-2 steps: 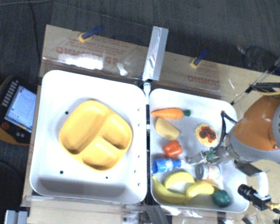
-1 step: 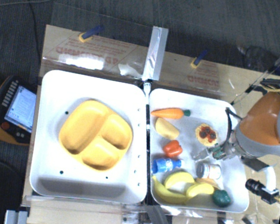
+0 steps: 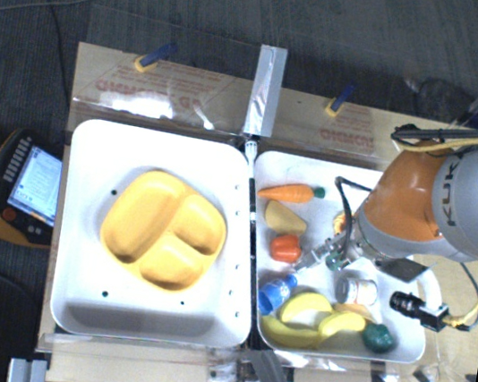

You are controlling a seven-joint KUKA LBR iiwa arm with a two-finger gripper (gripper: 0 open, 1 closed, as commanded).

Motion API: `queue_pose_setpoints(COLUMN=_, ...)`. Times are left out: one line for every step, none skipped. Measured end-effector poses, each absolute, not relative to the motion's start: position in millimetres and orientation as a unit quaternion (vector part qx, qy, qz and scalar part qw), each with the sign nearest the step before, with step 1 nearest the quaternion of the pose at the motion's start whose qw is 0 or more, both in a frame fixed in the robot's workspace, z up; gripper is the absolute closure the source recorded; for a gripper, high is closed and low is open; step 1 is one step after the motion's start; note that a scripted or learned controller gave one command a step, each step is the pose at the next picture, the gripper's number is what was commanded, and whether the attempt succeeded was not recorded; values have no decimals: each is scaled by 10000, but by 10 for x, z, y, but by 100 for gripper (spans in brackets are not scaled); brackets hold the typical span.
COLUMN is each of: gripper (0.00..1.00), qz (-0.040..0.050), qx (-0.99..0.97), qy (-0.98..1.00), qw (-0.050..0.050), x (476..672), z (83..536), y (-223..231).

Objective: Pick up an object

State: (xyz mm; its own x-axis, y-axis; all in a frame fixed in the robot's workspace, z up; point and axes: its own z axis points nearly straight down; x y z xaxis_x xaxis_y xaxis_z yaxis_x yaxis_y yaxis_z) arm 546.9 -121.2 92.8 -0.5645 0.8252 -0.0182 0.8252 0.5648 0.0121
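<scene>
The right bin (image 3: pixel 310 172) holds an orange carrot (image 3: pixel 289 192), a pale yellow wedge (image 3: pixel 284 218), a small red piece (image 3: pixel 285 248), a blue object (image 3: pixel 273 294), a banana (image 3: pixel 292 334), a yellow-white fruit (image 3: pixel 305 308), a white cylinder (image 3: pixel 358 292) and a dark green piece (image 3: pixel 379 337). My gripper (image 3: pixel 330 253) hangs low in the middle of this bin. It is just right of the red piece and up-left of the white cylinder. Nothing is visibly held in it.
The left bin (image 3: pixel 72 239) holds a large yellow divided dish (image 3: pixel 163 227). A metal divider (image 3: pixel 266 90) stands at the back between the bins. A handheld pendant (image 3: pixel 23 188) lies on the floor at left. Black cables (image 3: pixel 423 309) trail by the arm at right.
</scene>
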Motion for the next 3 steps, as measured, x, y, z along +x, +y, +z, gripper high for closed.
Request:
queue_pose_setpoints(gripper=100, qz=-10, qx=5333, qy=8459, qw=8, x=6310, z=2024, y=-746)
queue_pose_setpoints(gripper=0, qz=-14, qx=5333, qy=8459, qw=7, x=6308, z=2022, y=-748)
queue_pose_setpoints(gripper=0, qz=1, qx=4659, qy=8848, qw=8, x=6261, z=938, y=-1066)
